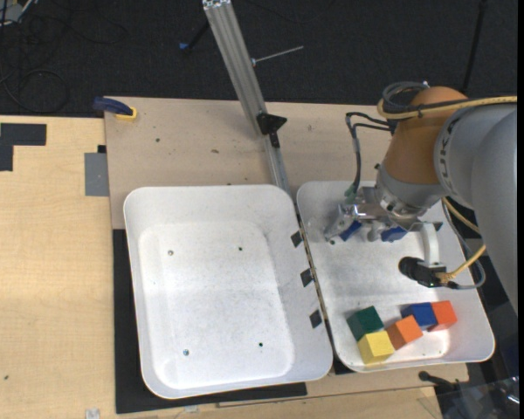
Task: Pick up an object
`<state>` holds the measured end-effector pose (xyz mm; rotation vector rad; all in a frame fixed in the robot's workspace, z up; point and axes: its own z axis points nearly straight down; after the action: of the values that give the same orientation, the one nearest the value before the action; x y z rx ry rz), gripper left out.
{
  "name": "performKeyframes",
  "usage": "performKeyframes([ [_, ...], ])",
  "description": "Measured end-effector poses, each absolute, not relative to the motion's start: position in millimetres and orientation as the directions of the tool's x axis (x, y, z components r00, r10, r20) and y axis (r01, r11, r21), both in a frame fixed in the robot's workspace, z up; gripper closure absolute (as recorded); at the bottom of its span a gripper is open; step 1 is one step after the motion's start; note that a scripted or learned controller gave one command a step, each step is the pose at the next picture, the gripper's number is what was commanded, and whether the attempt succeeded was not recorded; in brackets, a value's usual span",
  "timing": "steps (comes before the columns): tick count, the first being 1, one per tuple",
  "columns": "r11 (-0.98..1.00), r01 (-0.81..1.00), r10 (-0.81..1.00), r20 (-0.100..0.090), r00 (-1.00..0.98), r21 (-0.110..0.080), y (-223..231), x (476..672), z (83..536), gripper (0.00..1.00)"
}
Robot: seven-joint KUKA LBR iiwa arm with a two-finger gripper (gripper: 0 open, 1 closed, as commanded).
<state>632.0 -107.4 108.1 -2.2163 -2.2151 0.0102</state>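
Several small blocks lie at the near end of the right bin (354, 273): a green one (364, 322), a yellow one (375, 346), an orange one (408, 330), a blue one (422, 315) and another orange one (444, 313). My gripper (371, 230) hangs over the far half of this bin, well behind the blocks. Its blue-tipped fingers (348, 230) stand apart and nothing shows between them, so it is open. The grey arm with its orange band (419, 147) comes in from the right.
The left bin (214, 286) sits beside the right one, with black clips (306, 278) along the shared edge. A slanted aluminium bar (240, 68) rises behind the bins. A black cable fitting (419, 271) hangs from the arm over the right bin.
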Motion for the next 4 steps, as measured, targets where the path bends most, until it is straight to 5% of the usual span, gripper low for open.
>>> performKeyframes([
  [1, -0.002, 1.0, 1.0, 0.0, 0.002, -0.004, -106, 631.9, 90, 0.0],
  [2, -0.001, 1.0, 1.0, 0.005, 0.001, -0.006, -103, 632.0, 100, 1.0],
  [4, -0.002, 1.0, 1.0, 0.0, 0.002, 0.002, -110, 630.4, 189, 1.0],
])
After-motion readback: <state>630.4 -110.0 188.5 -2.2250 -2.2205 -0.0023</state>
